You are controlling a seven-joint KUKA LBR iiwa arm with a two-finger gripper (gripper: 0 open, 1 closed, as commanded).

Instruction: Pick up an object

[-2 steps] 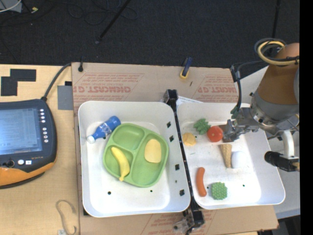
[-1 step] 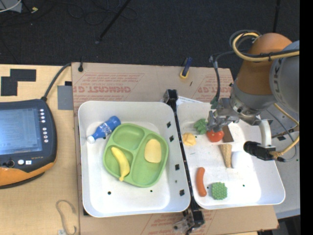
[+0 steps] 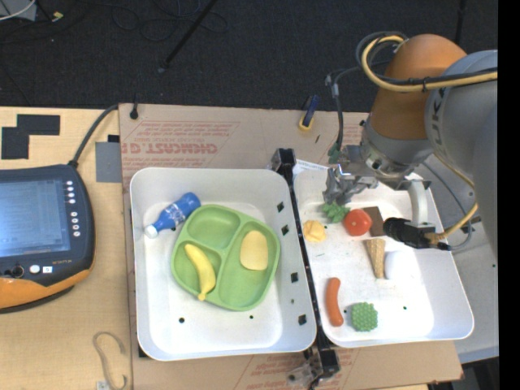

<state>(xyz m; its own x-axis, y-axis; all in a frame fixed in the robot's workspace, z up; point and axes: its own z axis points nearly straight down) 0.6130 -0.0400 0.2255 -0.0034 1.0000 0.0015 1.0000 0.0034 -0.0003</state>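
- In the camera view, you are looking down at two white bins sitting side by side. The arm is reaching in from the right, over the right bin (image 3: 455, 299).
- The gripper (image 3: 340, 192) is hanging near the far left part of that bin. I cannot tell if it is gripping anything or not, because its tip is too dark and small here.
- The closest thing to it is the small green leafy toy (image 3: 332, 212). It is lying just under the gripper, a tiny bit toward you. It looks like it is touching the tip or nearly so, but I cannot say which.
- The red tomato (image 3: 357, 222) is sitting just beside the green toy, on its right. The little yellow toy (image 3: 314, 231) is sitting to its lower left.
- The orange carrot (image 3: 334, 301) is lying well apart from the gripper, near the front of the bin. Its long side is running from front to back.
- My guess: you are going for the green leafy toy, so the next move is mostly straight down.
- The green plate (image 3: 223, 295) with the banana (image 3: 200, 270) is sitting in the left bin (image 3: 154, 299), far from the gripper.
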